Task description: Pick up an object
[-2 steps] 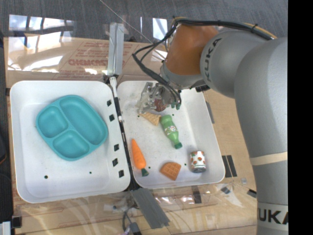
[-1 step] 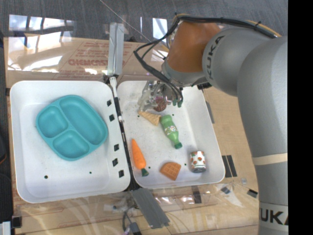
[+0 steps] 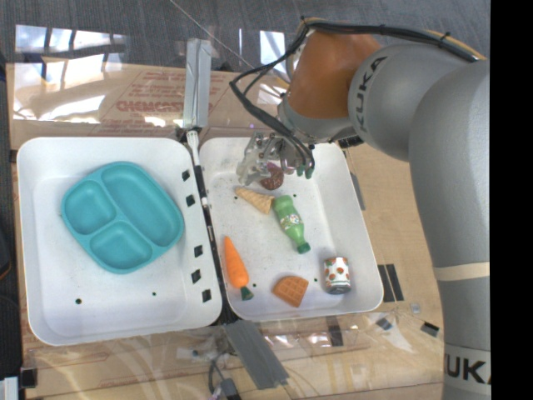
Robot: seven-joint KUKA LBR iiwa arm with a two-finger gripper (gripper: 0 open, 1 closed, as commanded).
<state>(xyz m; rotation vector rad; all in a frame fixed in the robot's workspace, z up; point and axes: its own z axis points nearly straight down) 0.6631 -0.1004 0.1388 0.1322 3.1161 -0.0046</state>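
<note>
While the grey arm (image 3: 416, 123) reaches in from the right, its orange band sits above the far edge of the right bin (image 3: 358, 248). Two shallow white bins lie side by side on the bench (image 3: 100, 98). The left bin (image 3: 42, 223) holds a teal divided plate (image 3: 121, 215). The gripper (image 3: 271, 161) hangs low over the far part of the right bin, right above a small dark red object (image 3: 273, 178) that looks to be just at its tips; whether the fingers are open or closed cannot be told. Just nearer lies a cone-shaped wafer (image 3: 254, 199), pointing left. To its right a green bottle (image 3: 291, 222) lies with its long axis running from far-left to near-right. An orange carrot (image 3: 236, 262) lies near the left wall, a waffle piece (image 3: 291, 290) and a small can (image 3: 336, 275) at the near side. The dark red object is likely the target, almost straight below the gripper.
</note>
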